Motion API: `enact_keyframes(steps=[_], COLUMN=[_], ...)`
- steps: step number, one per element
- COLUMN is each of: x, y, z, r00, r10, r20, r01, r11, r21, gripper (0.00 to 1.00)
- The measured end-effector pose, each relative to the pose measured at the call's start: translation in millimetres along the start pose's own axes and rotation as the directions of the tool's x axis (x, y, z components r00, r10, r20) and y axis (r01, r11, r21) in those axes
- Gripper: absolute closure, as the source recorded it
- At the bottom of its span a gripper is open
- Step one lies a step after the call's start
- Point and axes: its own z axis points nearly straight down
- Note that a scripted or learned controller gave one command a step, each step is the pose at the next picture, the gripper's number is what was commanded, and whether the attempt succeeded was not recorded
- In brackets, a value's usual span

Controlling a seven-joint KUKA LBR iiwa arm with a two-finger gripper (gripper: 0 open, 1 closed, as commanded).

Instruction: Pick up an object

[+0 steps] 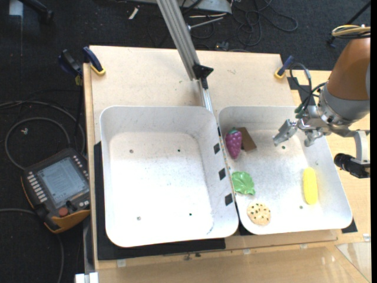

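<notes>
The right bin (330,158) holds several small items: a purple grape bunch (234,142) leaning on a brown block (248,141) near its left wall, a green leafy piece (242,183) below them, a round cookie (258,213) near the front, and a yellow banana-like piece (310,186) at the right. My gripper (296,135) hangs over the upper right part of this bin, open, with nothing between its fingers. It is to the right of the grapes and above the yellow piece.
The left bin (118,128) lies beside the right one, sharing a raised middle wall. A metal pole (179,31) slants across the back of the bench. Clamps sit at the back corners, and a teach pendant (56,184) lies on the floor at left.
</notes>
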Motion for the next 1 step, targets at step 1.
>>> enact_keyframes(steps=[1], x=[-5.6], y=[-3.0], z=[45.7], r00=[1.0], r10=[0.001], r20=[0.0], r01=[-0.001], r11=[1.0], r21=[0.001], gripper=[0.0])
